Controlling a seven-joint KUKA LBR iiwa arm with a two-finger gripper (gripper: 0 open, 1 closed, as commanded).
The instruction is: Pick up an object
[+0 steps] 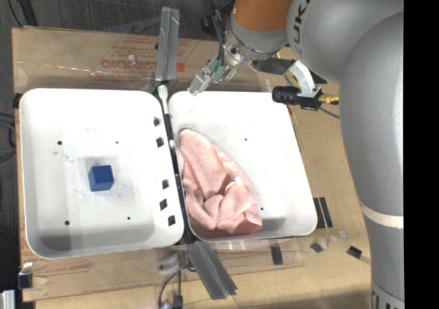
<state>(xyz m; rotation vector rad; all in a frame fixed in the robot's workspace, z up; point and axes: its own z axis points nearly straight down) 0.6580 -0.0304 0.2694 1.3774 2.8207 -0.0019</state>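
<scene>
A small blue cube sits in the left bin, left of its middle. A crumpled pink cloth lies in the right bin, along its left wall and down to the near edge. My gripper hangs over the far left corner of the right bin, close to the divider between the bins. It is well above and behind the cloth, and nothing is seen in it.
A grey bar stands up at the far end of the divider, just left of the gripper. Black clips line the divider. The bench around the bins is brown board.
</scene>
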